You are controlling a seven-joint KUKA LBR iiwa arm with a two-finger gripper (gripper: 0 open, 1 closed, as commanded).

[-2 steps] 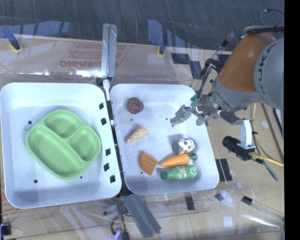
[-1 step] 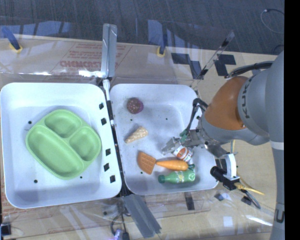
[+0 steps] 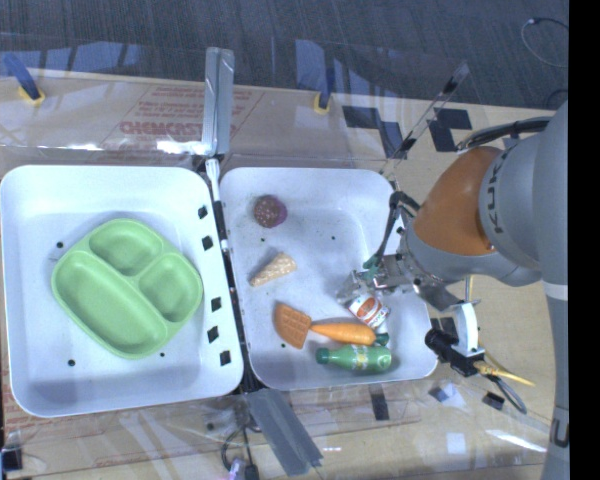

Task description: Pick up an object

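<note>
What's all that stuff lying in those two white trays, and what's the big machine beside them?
bins: two, white, side by side
divided plate: one, green, left bin
round item: one, dark red, right bin, far end
wedge: one, tan, right bin, middle
waffle-like piece: one, orange-brown, right bin
carrot: one, orange, beside it
bottle: one, green, lying at near edge
can: one, red and white, under the gripper
arm: one, grey with orange band, at right
gripper: one, above the can
</note>
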